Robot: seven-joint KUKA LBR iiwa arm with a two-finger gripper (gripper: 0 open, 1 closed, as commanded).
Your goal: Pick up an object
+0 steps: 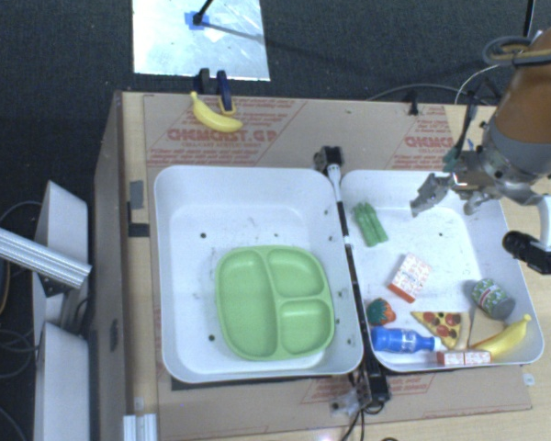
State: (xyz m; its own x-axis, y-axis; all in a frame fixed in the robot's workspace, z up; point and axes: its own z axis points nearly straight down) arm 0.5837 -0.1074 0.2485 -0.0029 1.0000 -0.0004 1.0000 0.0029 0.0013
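- Two white bins sit side by side on the bench: the left bin and the right bin.
- The left bin holds a green tray with three compartments.
- The gripper hangs over the upper part of the right bin — its fingers spread apart, nothing between them.
- In the right bin, a green block lies near the upper left, well left of the gripper.
- A red-and-white box lies near the middle, tilted.
- Along the near edge: a small green-and-orange toy, a blue bottle on its side, a pizza slice and a banana.
- A grey can lies just above that banana, near the right wall.
- A second banana lies on the cardboard beyond the left bin — outside both bins.
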